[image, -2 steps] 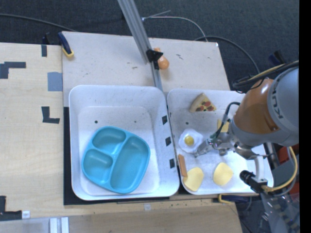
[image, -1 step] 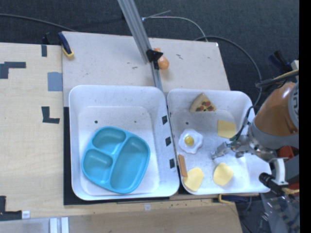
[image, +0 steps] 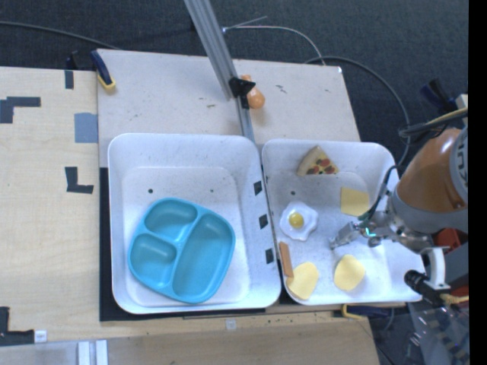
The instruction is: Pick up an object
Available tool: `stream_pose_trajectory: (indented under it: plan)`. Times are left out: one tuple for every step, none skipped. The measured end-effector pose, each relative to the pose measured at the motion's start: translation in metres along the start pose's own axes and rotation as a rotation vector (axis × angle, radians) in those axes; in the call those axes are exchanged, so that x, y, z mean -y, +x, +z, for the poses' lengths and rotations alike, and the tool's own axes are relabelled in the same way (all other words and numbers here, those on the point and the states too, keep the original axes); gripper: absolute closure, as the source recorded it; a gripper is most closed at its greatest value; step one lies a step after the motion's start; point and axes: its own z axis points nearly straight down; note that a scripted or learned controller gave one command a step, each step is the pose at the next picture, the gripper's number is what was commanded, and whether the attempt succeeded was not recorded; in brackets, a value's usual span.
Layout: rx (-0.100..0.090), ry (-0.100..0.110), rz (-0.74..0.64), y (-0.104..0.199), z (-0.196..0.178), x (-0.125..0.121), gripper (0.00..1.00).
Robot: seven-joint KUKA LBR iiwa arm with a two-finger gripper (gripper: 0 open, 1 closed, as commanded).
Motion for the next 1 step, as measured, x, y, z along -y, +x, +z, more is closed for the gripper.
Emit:
stream_pose_trajectory:
  plan:
    - [0.000, 0.000, 0.000, 0.0001, 0.0000, 0.0000, 0.00]
